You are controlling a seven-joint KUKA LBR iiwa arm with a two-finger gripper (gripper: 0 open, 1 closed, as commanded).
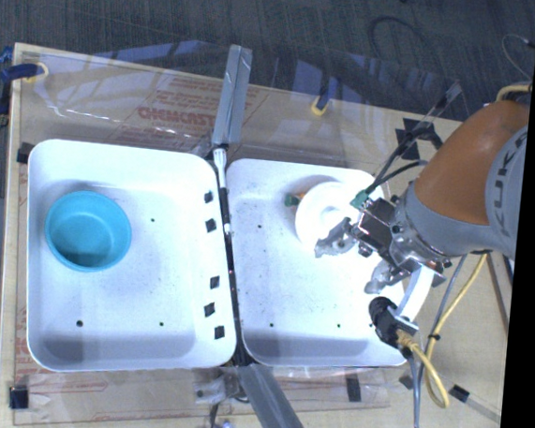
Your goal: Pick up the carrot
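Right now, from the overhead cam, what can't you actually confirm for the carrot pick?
- Carrot: not identifiable. A small green-orange bit pokes out at the left edge of the white plate in the right bin; too small to name.
- Gripper: finger state unreadable, blurred against the white bin, wrist hardware overlapping.
- Right bin's far-right side: covered by the arm.
- Blue bowl in the left bin: nothing discernible inside.

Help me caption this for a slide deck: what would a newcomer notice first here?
The bright blue bowl stands alone in the left bin. Next comes the grey and orange arm reaching in from the right, its claw over the right bin beside a white plate. A small orange and green object, perhaps the carrot, peeks out at the plate's left edge.
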